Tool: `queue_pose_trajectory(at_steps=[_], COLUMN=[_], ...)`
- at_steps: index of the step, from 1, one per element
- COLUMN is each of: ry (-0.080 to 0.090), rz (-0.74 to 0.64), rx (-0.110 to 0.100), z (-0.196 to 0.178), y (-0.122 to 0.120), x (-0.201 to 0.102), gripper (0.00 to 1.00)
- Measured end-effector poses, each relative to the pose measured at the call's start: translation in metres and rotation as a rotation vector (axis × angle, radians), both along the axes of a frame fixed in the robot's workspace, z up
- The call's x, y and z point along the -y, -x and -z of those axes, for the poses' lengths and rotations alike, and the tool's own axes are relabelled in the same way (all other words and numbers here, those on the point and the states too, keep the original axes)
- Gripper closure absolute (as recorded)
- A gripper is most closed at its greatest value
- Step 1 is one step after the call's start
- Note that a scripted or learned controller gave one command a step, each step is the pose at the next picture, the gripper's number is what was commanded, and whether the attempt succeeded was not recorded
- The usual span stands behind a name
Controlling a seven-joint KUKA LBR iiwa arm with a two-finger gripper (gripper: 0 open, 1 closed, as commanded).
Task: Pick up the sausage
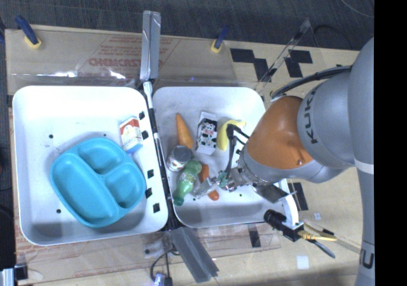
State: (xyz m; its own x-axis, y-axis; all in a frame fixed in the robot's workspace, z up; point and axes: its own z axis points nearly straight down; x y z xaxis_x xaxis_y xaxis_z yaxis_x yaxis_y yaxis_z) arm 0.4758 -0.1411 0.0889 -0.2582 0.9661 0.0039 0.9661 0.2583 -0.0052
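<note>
Gripper (224,180) low at centre-right of frame, beside sausage (213,194); finger opening unclear, cannot tell grasp. Risk: crowding green bottle (186,183) deflects fingers, sausage rolls away.

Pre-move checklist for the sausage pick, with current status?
1. Sausage located: ok, small reddish piece in the right bin, near its front wall.
2. Gripper over target: ok, it sits just above the sausage.
3. Finger state: cannot tell, hidden by wrist and clutter.
4. Sausage grasped: cannot tell, not seen between fingers.
5. Clutter: not ok, green bottle and can lie close by.
6. Left bin tray out of path: ok.
</note>
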Motion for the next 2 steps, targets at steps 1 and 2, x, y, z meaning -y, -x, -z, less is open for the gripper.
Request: queue_pose_trajectory(at_steps=[1,2], ry=[-0.001,0.000], rz=[-0.006,-0.050], rx=[-0.003,-0.001], z=[-0.007,0.000], y=[0.000,0.000], x=[0.000,-0.029], gripper=[1.00,1.00])
